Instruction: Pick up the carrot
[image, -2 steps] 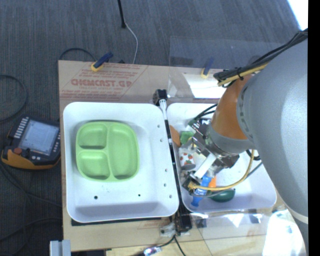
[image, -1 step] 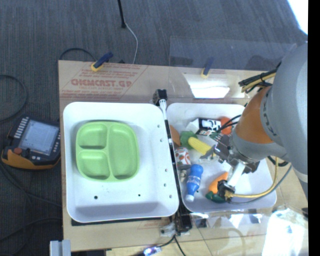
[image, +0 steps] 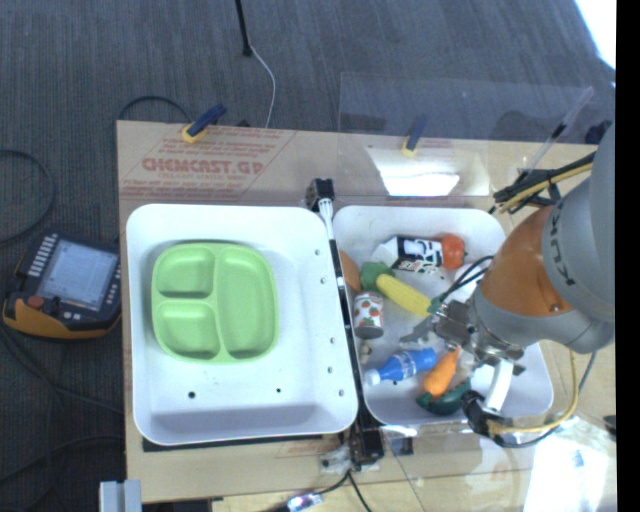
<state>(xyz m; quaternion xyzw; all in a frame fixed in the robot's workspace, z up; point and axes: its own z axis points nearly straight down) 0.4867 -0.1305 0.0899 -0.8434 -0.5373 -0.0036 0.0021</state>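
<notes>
The carrot (image: 439, 373) is a small orange piece with a dark green top, lying near the front of the right bin (image: 530, 392). It points toward the bin's front wall. My gripper (image: 467, 352) hangs low over the bin, right beside and partly above the carrot's right side. The grey wrist with its orange band hides the bin's right part. I cannot see the carrot lifted off the bin floor.
A blue and white bottle (image: 401, 366) lies just left of the carrot. A corn cob (image: 399, 290), a small can (image: 368, 315) and a black and white bottle (image: 420, 251) lie farther back. The left bin (image: 300, 395) holds a green divided plate (image: 213, 300).
</notes>
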